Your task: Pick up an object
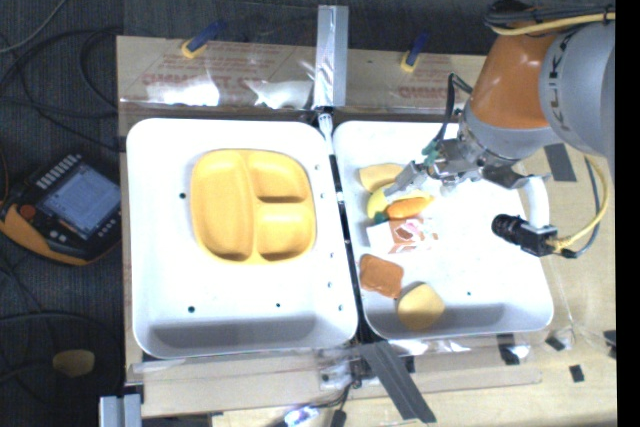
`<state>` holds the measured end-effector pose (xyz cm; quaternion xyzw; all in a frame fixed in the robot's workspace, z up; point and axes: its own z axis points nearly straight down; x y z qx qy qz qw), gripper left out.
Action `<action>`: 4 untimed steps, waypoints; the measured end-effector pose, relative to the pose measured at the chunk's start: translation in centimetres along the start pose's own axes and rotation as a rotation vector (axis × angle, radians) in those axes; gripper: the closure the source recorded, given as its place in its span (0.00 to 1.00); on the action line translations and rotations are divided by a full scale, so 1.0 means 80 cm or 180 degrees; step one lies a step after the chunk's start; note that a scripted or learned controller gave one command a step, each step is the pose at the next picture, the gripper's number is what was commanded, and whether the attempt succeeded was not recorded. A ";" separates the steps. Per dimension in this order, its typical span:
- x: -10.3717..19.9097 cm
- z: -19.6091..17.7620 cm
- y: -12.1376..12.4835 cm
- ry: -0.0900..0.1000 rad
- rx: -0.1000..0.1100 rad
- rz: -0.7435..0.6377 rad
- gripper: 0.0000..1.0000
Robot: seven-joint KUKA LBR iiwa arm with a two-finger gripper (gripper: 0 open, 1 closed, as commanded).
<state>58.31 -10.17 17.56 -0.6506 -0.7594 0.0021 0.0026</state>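
Left of centre, the yellow divided tray [253,203] lies in the left bin [150,315], well apart from the action. In the right bin [500,310], the orange piece [408,207] lies with its long axis running left to right, just below and left of the pincer [428,167]. Whether the pincer is open or closed, I cannot tell. The next move is likely a short drop toward lower left.
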 end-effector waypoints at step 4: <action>0.039 -0.007 0.113 -0.0007 -0.0003 -0.0413 1.00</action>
